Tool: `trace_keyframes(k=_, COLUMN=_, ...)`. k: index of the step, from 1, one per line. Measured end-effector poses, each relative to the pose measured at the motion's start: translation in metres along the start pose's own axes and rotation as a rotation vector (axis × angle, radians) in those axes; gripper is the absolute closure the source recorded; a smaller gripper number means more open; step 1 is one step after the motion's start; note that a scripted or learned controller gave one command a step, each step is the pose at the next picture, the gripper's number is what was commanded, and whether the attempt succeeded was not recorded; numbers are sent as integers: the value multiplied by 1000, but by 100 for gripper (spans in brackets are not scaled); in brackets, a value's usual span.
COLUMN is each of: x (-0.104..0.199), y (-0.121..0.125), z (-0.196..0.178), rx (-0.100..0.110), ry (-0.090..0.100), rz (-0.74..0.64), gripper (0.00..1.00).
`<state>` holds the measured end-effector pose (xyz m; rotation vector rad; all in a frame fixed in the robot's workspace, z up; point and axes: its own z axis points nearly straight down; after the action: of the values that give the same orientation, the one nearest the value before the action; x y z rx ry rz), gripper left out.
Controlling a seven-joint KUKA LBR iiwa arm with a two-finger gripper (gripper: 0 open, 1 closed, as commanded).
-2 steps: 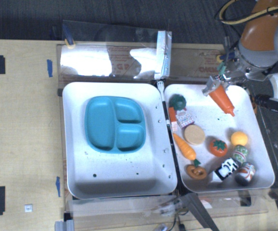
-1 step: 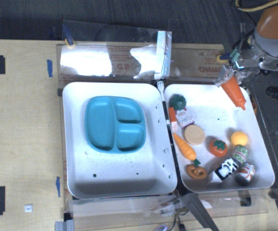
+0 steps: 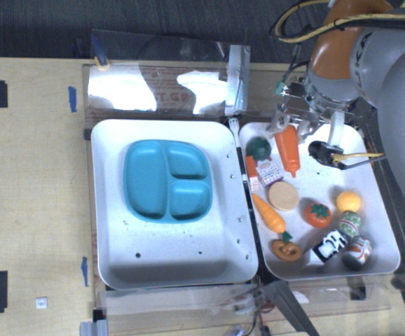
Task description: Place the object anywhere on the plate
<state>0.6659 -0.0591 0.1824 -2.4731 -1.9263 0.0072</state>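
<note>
Overhead, a blue divided plate [image 3: 167, 180] is seen lying in the left bin [image 3: 111, 250]. The gripper [image 3: 291, 122] is positioned at the twelve o'clock end of the right bin [image 3: 385, 254], with an orange bottle-shaped object [image 3: 287, 150] directly beneath it, upright and slightly tilted; whether the fingers are closed on it cannot be told. A green ball [image 3: 259, 147] is found at nine o'clock of that object, a tan disc [image 3: 283, 195] at six o'clock. A carrot [image 3: 269, 213], a tomato [image 3: 318, 214] and a yellow fruit [image 3: 348, 201] are scattered farther down.
</note>
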Motion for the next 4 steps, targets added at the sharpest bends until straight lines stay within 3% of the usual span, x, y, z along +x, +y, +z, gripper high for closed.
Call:
trace_keyframes(k=1, x=0, y=2, z=-13, rx=-8, ry=-1, rz=-2, gripper=100)
trace_keyframes(k=2, x=69, y=-17, z=-1, rx=-3, ry=0, rz=-48, gripper=100)
trace_keyframes(k=3, x=78, y=-48, z=-2, rx=-4, ry=-1, rz=-135, gripper=100)
trace_keyframes(k=4, x=78, y=-48, z=-2, rx=-4, ry=-1, rz=-135, gripper=0)
